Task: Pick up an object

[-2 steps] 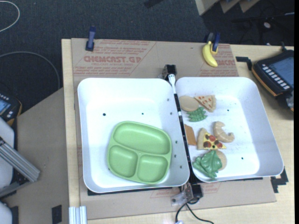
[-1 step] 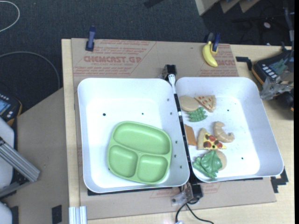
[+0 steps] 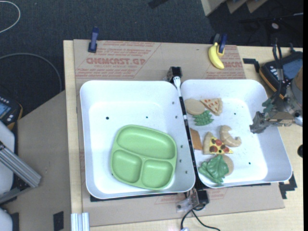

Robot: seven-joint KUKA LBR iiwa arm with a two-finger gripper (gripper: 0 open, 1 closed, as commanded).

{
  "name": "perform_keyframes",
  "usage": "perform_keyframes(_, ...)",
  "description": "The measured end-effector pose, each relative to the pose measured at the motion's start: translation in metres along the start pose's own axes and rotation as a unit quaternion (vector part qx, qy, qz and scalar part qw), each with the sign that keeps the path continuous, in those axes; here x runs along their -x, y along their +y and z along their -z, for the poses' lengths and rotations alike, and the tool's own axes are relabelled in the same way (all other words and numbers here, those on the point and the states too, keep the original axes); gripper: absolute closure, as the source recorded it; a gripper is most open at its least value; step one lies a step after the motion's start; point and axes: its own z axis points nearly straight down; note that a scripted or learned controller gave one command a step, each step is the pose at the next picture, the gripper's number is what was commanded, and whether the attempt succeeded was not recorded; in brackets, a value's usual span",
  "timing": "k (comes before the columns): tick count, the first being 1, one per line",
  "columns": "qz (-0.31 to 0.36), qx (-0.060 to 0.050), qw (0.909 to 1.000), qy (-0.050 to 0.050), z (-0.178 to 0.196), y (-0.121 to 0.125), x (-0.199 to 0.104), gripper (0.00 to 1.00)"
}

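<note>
The job is not done yet: the gripper [image 3: 258, 124] hangs over the right bin [image 3: 269, 170] with nothing in it, and the toy food [image 3: 216, 146] lies in that bin.

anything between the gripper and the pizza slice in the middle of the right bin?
In the camera view, a beige curved toy piece lies between the gripper and the pizza slice. The rest of the stretch is bare white floor of the right bin.
</note>
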Motion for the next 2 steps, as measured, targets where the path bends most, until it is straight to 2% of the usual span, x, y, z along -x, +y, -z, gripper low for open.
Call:
perform_keyframes(1,-0.003,0.004,1.0,-0.002,-0.013,-0.005,0.063,1.0)
perform_keyframes(2,0.0,0.008,1.0,-0.004,-0.134,0.086,0.093,1.0)
